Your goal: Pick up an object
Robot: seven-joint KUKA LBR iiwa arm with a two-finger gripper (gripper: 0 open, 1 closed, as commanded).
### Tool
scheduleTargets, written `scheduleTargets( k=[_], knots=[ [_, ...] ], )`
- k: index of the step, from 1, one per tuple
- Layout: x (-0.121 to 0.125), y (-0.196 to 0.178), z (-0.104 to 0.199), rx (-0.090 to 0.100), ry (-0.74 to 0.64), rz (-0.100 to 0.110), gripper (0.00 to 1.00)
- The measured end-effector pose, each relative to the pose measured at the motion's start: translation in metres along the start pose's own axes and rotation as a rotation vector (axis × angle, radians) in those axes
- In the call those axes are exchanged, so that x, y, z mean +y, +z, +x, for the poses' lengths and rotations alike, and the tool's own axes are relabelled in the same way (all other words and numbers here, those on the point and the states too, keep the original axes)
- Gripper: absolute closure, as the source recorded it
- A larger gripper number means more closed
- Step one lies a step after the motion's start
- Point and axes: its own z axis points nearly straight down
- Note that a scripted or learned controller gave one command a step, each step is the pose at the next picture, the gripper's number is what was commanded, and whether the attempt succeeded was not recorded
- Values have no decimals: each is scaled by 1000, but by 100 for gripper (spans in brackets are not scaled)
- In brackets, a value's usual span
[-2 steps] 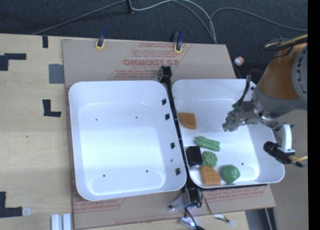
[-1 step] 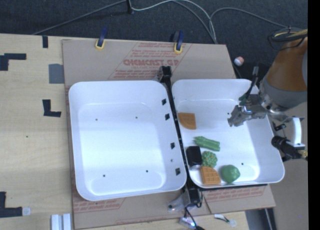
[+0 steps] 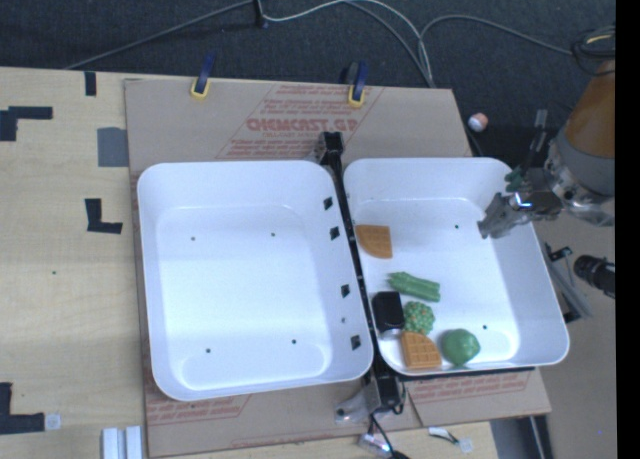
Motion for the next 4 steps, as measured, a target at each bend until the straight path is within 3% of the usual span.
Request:
scheduleTargets(
  k=[1,2,4],
  knots=[
    [1,-38,0,0,0,1,100],
    [2,-16,50,2,-4,7,100],
    [-2,-10,150,2,-4,5,100]
  ],
)
